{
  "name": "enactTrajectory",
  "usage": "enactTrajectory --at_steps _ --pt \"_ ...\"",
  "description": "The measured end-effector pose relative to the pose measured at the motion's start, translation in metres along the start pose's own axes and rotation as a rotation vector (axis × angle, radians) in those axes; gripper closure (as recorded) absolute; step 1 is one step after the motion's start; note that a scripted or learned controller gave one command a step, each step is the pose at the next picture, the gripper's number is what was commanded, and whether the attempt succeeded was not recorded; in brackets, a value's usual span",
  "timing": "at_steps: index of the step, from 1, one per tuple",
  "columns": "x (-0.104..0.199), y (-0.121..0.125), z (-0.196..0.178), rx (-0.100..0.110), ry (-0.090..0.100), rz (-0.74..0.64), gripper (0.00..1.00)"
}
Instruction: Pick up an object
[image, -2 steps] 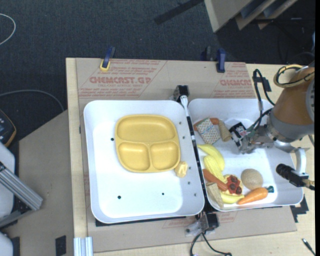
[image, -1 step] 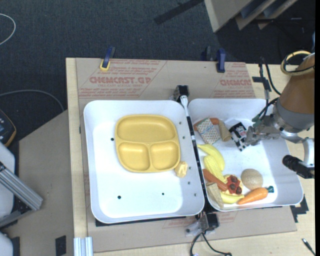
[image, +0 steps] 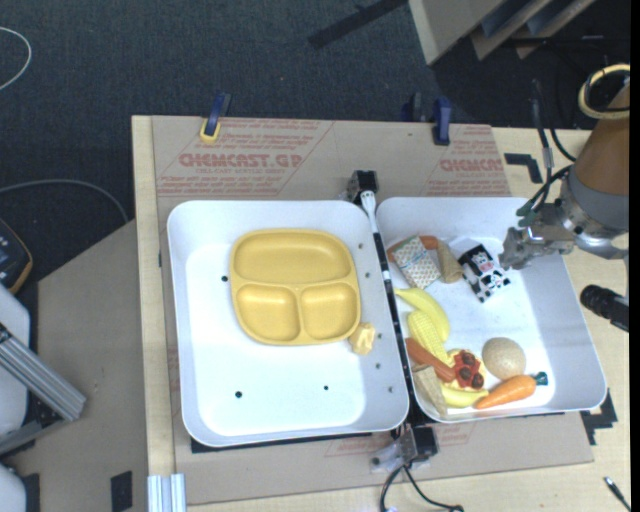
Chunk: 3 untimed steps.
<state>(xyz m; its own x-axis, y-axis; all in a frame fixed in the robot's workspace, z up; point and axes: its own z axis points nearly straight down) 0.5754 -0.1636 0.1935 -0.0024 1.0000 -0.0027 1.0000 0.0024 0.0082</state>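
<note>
The grey metal gripper (image: 527, 243) hangs over the right white plastic bin (image: 560, 330) at right of frame; whether it grips anything cannot be told. Just left of it lies a small black-and-white toy cow (image: 481, 271). Lower down rest a glossy orange plastic carrot (image: 507, 390) and a smooth beige ball (image: 503, 355).

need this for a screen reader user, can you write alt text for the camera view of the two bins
A grey robot arm's gripper hovers over the right bin, near a small black-and-white toy cow, holding nothing visible. That bin also holds toy food: a banana, a carrot and a beige ball. The left bin holds a yellow divided plate.
</note>
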Motion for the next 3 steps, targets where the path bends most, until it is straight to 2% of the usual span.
enactTrajectory --at_steps 1,2,3 --pt "0.0 0.001 -0.034 0.003 0.001 0.001 1.0" --pt "0.061 0.025 -0.032 0.004 0.003 -0.005 1.0" --pt "0.108 0.04 -0.023 0.005 0.003 -0.003 1.0"
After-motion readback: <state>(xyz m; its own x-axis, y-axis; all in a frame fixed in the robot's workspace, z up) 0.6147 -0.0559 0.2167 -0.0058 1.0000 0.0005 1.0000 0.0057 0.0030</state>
